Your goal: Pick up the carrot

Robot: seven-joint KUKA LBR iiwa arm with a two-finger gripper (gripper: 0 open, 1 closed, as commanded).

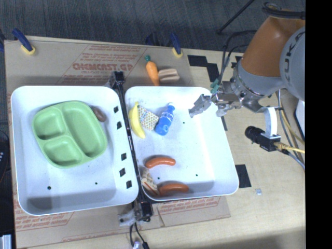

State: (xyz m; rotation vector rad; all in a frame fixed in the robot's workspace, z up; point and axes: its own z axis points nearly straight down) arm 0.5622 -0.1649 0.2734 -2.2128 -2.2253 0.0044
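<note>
- Behind the right bin (228, 165), outside its rim, the carrot (151, 71) lies on cardboard (93, 61) beside a hot dog bun (168, 75).
- Gripper (198, 107) hovers well right of it, over the bin's edge; can't tell its grip.
- Cardboard reads "CHEMCAST".

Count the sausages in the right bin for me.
2. One sausage lies near the middle of the right bin; the other sausage is at its near edge, beside some partly hidden items that may cover more.
</note>
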